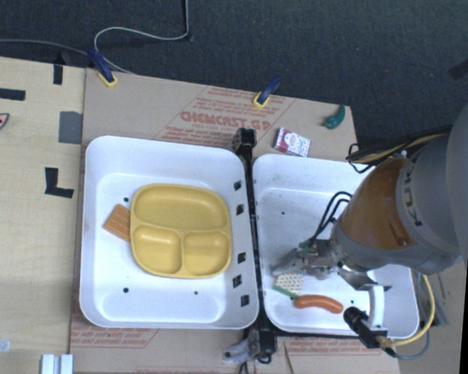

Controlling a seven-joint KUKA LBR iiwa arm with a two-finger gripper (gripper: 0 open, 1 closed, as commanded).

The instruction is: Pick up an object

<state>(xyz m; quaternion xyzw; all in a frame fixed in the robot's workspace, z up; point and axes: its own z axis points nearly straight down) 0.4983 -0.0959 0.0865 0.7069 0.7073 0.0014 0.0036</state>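
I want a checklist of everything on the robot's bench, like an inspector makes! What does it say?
Surface: cardboard sheet under two shallow white bins, left bin and right bin.
Job's things: orange sausage-shaped toy and small pale waffle-patterned piece in right bin.
Clutter: yellow divided plastic tray over a tan flat piece in left bin; small red-and-white packet.
Grippers: gripper low in right bin, holding nothing visible.
Cables: white cable; black cables.
Surroundings: dark carpet.
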